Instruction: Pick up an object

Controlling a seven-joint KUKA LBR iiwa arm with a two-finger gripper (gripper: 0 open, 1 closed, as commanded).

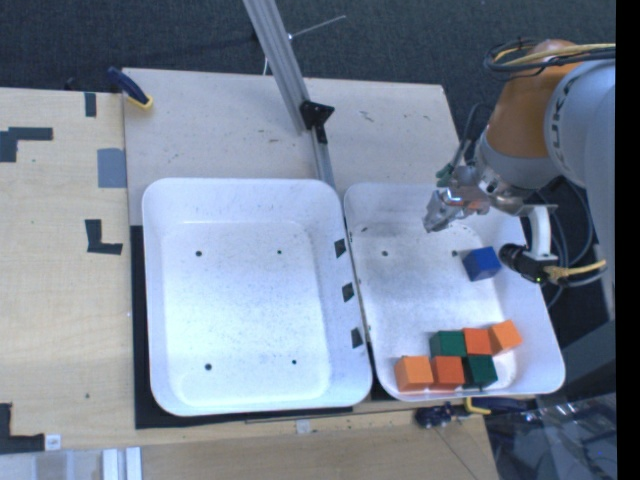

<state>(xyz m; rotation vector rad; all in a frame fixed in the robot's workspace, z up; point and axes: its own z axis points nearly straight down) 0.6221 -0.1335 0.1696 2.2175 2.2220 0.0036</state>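
Observation:
My gripper (pixel 440 216) hangs over the far part of the right bin (pixel 400 278), pointing down and to the left, with nothing seen between its fingers. A blue block (pixel 482 264) lies on the bin floor a little to the right of and nearer than the gripper. Along the bin's near edge sits a cluster of orange blocks (pixel 413 371) and green blocks (pixel 449 344), packed close together.
The left bin (pixel 160 218) lies beside the right one, with clips along the shared edge. A slanted metal rail (pixel 285 63) rises from the bins' far edge. The arm's grey body and cables (pixel 545 258) crowd the right bin's right side.

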